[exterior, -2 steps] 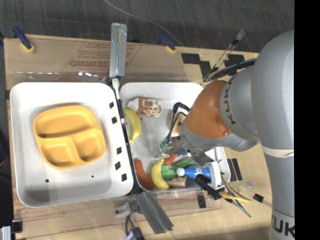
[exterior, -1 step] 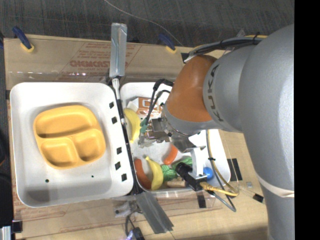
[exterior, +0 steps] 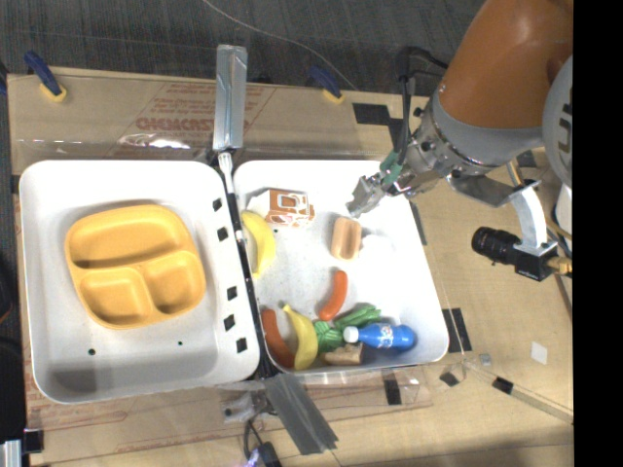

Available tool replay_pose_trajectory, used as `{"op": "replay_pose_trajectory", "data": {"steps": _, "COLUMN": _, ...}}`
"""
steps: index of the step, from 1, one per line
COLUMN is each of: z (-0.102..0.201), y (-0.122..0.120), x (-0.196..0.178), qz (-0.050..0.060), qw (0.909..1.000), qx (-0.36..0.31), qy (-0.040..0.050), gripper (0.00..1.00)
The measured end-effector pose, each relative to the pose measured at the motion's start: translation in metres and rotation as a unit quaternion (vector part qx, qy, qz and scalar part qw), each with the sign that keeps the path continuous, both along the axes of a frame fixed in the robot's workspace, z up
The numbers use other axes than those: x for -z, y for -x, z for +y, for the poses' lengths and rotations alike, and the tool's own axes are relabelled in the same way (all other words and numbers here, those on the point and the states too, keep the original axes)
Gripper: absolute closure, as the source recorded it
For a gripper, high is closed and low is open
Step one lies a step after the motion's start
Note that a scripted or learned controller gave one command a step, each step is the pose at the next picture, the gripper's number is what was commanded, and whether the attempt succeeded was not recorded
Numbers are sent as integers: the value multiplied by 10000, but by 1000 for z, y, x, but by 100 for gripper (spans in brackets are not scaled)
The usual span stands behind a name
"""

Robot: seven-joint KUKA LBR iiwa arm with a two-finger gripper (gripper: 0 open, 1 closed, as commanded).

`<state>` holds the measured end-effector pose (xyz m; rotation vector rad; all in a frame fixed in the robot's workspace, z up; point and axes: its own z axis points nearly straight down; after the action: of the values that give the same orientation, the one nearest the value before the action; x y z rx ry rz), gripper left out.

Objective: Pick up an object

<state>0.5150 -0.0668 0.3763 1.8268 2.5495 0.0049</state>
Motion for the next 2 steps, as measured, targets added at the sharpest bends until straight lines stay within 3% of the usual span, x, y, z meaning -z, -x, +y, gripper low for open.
{"op": "replay_pose_trajectory", "data": {"steps": 1, "z": 1, "y": 0, "x": 2, "qz": 27, "qw": 10000, "qx": -7, "qy": -1, "gripper": 0}}
{"op": "replay_pose_trajectory", "data": {"steps": 2, "z": -4, "y": 37, "x": 188, "qz": 81, "qw": 9959, "qx": 906, "qy": -7, "gripper": 0}}
